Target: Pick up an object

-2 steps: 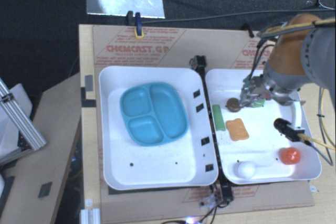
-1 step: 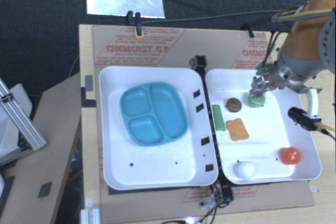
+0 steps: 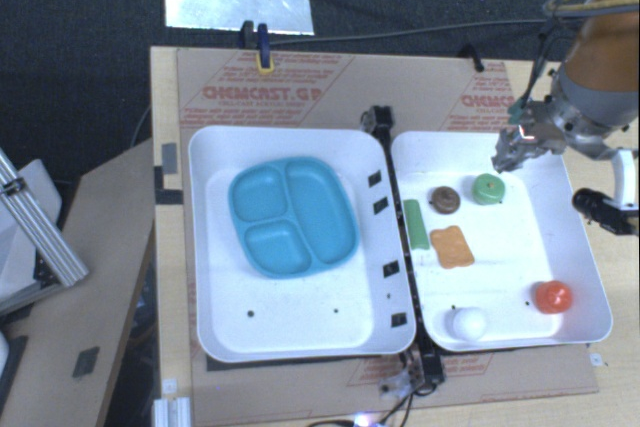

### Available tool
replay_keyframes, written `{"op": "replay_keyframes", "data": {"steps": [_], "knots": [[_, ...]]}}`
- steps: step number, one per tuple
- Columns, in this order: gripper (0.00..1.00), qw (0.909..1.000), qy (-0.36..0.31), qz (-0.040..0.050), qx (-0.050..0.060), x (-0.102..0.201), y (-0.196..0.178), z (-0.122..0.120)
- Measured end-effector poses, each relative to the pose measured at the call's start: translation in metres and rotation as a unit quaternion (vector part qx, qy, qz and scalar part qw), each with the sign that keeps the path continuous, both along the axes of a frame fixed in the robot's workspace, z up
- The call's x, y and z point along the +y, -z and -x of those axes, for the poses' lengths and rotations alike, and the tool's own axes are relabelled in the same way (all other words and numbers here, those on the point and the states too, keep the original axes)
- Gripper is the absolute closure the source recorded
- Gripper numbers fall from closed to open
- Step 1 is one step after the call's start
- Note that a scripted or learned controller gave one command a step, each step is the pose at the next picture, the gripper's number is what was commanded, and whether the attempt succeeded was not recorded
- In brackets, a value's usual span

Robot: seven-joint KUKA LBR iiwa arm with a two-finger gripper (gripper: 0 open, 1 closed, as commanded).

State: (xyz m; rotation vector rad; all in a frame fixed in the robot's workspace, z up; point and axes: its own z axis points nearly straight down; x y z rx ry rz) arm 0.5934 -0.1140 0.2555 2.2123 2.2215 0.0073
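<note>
While the arm reaches in from the right, the gripper (image 3: pixel 510 155) hangs over the far part of the right bin (image 3: pixel 580 245); whether it is released or clenched I cannot tell, and nothing shows in its grasp. Just below it, a bit to the left, lies a green round object (image 3: pixel 488 188), w/ a brown round object (image 3: pixel 444 200) next to that. Further down-left are a green stick (image 3: pixel 415 224) and an orange flat piece (image 3: pixel 452 247). Well below are a red ball (image 3: pixel 552 296) and a white ball (image 3: pixel 467 322). Far left, the left bin (image 3: pixel 215 315) bears a blue divided plate (image 3: pixel 294 215).
</note>
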Motion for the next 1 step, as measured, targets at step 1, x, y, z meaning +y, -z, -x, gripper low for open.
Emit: {"op": "replay_keyframes", "data": {"steps": [1], "knots": [[1.0,1.0,-0.003,-0.0016,0.002,0.0548,-0.0037,0.0023]]}}
